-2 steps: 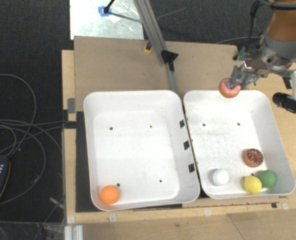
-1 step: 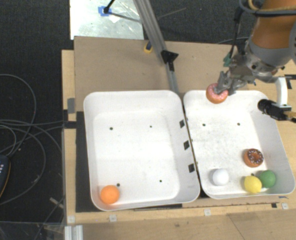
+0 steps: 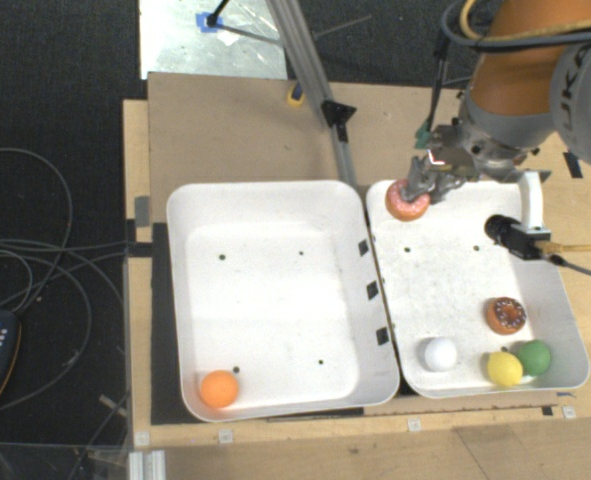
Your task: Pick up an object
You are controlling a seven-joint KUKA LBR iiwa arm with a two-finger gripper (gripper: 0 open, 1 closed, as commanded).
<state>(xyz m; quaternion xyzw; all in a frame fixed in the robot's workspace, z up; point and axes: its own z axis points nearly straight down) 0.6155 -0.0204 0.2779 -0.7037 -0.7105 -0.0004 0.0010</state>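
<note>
In the camera view the gripper hangs over the far left corner of the right bin, and a pink frosted doughnut sits right at its tip. The fingers look closed around the doughnut's upper edge, which would explain why the doughnut appears tilted against the bin's corner instead of lying flat; by my reading this is a grasp just made or just lifting, though whether the doughnut is clear of the bin floor I cannot tell

Taking the right bin as the landmark: along its near edge lie a white ball, a yellow lemon-like fruit and, touching that fruit, a green ball. Just beyond those, toward the bin's right wall, rests a chocolate doughnut with sprinkles. A black part of the arm overhangs the right wall

The left bin, touching the right bin's left side on the worktop, holds one orange ball in its near left corner
</note>
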